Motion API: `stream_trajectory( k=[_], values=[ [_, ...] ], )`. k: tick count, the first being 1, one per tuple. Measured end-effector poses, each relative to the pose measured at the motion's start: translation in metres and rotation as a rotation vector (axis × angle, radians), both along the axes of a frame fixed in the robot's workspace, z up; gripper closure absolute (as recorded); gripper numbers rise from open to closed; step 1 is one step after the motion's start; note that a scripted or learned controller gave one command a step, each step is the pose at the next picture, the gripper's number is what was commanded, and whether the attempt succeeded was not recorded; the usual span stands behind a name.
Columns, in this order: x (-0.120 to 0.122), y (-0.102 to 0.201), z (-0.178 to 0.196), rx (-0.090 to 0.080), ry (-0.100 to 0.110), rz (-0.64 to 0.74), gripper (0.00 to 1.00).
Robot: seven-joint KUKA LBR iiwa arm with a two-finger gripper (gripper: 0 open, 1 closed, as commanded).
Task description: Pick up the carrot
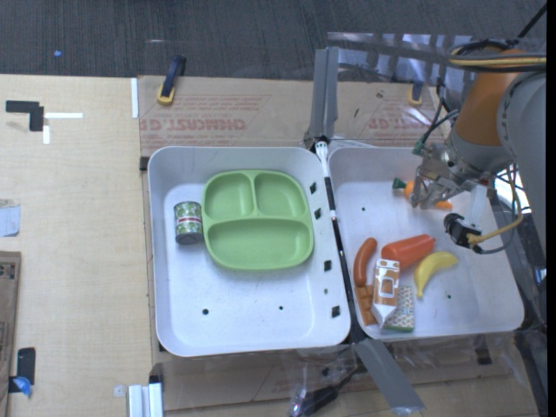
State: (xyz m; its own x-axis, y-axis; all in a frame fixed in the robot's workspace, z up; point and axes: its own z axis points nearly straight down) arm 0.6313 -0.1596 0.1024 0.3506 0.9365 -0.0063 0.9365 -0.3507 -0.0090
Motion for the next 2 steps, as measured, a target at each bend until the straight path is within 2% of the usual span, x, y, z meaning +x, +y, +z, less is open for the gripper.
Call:
stream_trajectory(
  k=[1, 2],
  values=[
    [0.0, 0.0001, -0.0001, 0.0, 0.0, 0.0, 0.0],
    [0.0, -0.0003, 0.0063, -0.001, 0.004, 0.002, 1.0]
  ],
)
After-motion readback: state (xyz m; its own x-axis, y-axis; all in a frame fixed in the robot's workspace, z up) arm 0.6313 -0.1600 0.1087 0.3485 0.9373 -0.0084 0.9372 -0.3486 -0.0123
